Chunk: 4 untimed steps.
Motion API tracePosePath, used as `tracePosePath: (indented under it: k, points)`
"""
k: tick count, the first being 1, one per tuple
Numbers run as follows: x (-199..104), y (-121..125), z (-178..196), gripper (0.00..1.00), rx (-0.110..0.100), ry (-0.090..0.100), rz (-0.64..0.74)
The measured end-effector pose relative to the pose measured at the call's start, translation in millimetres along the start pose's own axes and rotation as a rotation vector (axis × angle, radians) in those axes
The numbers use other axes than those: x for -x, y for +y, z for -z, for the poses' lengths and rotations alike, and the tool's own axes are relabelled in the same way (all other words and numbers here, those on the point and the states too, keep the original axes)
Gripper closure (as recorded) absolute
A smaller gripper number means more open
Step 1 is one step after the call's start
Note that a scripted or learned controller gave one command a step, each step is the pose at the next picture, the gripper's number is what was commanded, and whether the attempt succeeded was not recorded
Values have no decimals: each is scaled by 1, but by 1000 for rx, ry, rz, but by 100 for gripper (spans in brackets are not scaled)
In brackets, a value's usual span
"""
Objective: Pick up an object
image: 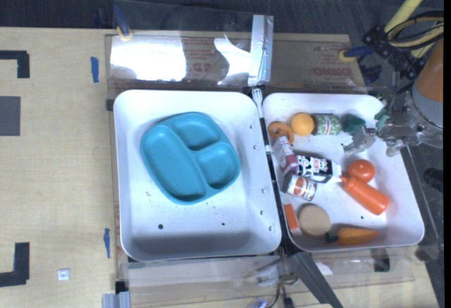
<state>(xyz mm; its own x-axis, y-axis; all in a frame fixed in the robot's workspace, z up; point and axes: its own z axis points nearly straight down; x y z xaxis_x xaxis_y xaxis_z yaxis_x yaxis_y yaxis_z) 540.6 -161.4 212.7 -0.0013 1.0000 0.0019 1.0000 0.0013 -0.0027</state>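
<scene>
Tapered orange carrot (357, 235) near round tan disc (314, 218); hand (380, 136) state can't tell.

Almost no writing is readable here. The brown cardboard sheet (320, 60) behind the far edge of the right bin (412, 229) carries faint red printed lettering, but the letters are too blurred to read. Small cans in that bin, one red and white (301, 188), have labels whose text is too small to read.
</scene>
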Motion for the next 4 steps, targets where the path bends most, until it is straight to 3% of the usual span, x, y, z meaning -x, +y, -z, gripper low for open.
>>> tracePosePath:
  k: [1, 2, 3, 4]
  points:
    - [37, -28, -87, 0, -6, 0, -43]
    - [32, 7, -126, 0, 7, 1, -56]
    - [34, 8, -114, 100, 14, -4, -60]
    - [31, 14, -123, 100, 11, -5, 109]
